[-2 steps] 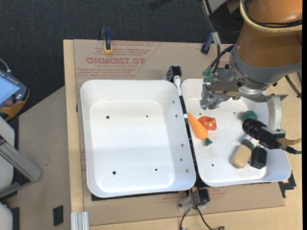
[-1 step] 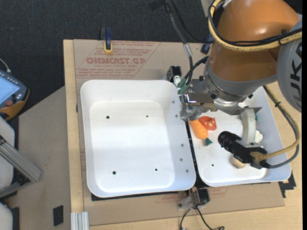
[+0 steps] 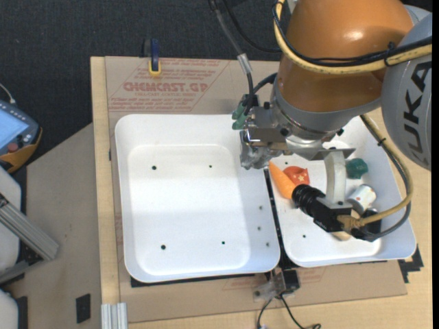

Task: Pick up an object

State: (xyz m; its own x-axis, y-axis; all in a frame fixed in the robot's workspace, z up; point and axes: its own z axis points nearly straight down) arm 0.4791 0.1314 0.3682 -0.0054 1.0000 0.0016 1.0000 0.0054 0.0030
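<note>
Tan tabletop (image 3: 77, 204), dark floor (image 3: 62, 19) behind, and a printed cardboard sheet (image 3: 171, 88) held by a blue clamp (image 3: 154, 53). On it sat the left bin (image 3: 130, 184) and right bin (image 3: 322, 249). The arm (image 3: 336, 40) loomed over the right bin, hiding much of it. The gripper (image 3: 252, 157) hung at the shared wall, whether wide or narrow I couldn't tell. Just beside it lay the orange object (image 3: 280, 180), touching a red piece (image 3: 297, 175), with a teal piece (image 3: 357, 166) and a white cylinder (image 3: 362, 196) further right.

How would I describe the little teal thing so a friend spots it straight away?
Find the right-hand white bin, beneath the arm. Near its right wall sits a small teal lump, just beyond a white cylinder. Only it is blue-green; its neighbours are white, orange or red.
</note>
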